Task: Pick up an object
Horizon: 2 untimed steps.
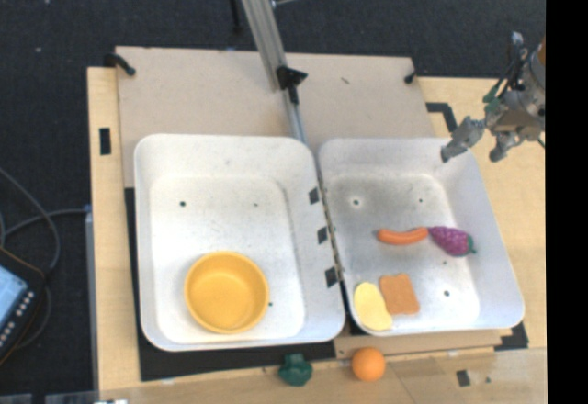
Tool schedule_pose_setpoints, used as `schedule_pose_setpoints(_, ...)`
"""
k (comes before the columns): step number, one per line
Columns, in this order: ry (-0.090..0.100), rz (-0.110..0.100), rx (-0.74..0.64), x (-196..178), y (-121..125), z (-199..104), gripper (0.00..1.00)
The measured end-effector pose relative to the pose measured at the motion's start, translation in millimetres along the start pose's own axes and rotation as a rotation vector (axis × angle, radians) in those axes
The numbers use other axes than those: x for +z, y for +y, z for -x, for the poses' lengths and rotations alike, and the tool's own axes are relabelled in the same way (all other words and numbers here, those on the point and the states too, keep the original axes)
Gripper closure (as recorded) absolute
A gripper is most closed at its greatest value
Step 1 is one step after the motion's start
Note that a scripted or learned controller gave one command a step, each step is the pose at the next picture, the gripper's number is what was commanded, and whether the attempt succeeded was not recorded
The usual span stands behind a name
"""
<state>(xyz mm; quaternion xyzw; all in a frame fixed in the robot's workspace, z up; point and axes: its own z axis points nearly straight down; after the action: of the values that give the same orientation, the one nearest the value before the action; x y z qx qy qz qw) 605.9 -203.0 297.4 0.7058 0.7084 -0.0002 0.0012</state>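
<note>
The gripper sits at the right edge of the frame, above the upper right corner of the right bin, with its two fingers spread apart and nothing between them. The right bin occupies the centre right of the frame and contains four items. A carrot lies horizontally near the middle of the bin, with its right end touching or just beside a purple eggplant that has a green stem pointing right. Below these, near the lower edge of the bin, an orange-brown square block lies just beside a pale yellow oval piece, which rests at the lower left corner of the bin. All four items are well apart from the gripper. The left bin occupies the centre left of the frame and holds a yellow bowl, upright, in its lower half. On the bench below the bins, an orange ball rests near the lower left corner of the right bin, and a small dark green object lies to its left. A metal rail runs from the top of the frame down toward the gap between the bins.
</note>
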Motion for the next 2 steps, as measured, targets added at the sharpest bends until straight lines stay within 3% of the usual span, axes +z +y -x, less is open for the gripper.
schedule_pose_setpoints(1,0.000,0.000,0.000,0,0,0,0.00)
schedule_pose_setpoints(2,0.001,-0.006,0.004,56,-9,6,0.00)
